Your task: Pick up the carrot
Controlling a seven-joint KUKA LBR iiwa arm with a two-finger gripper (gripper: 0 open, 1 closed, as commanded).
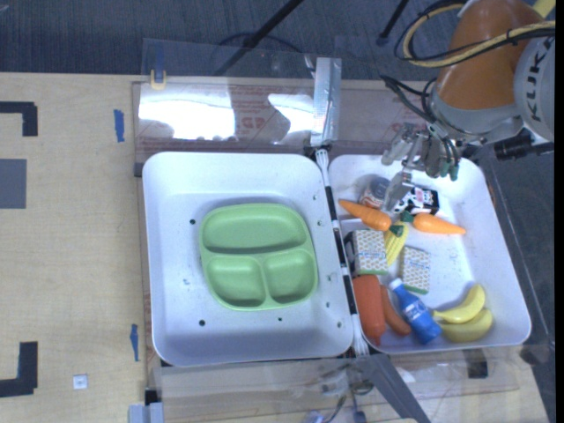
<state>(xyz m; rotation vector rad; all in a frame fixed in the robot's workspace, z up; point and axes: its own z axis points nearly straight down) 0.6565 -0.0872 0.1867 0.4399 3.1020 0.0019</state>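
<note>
- Hovering over the far part of the right bin [493, 203], the gripper [407, 167] hangs from the grey arm with its orange band [483, 47].
- Whether it is spread or pressed together, I cannot tell; the metal tip is too small and cluttered.
- 2 carrots lie just below it: one carrot [364, 214] points left toward the divider, another carrot [437, 226] lies to its right.
- Between them sits a small black-and-white object [416, 201], too small to name.
- Nearer, 2 patterned packets [371, 248] lie flat, with a yellow strip [393, 241] between them.
- At the near end: a red-orange sausage shape [370, 307], a blue bottle [414, 310], 2 bananas [464, 315].
- Left bin [167, 236] holds a green 3-compartment tray [259, 254].
</note>
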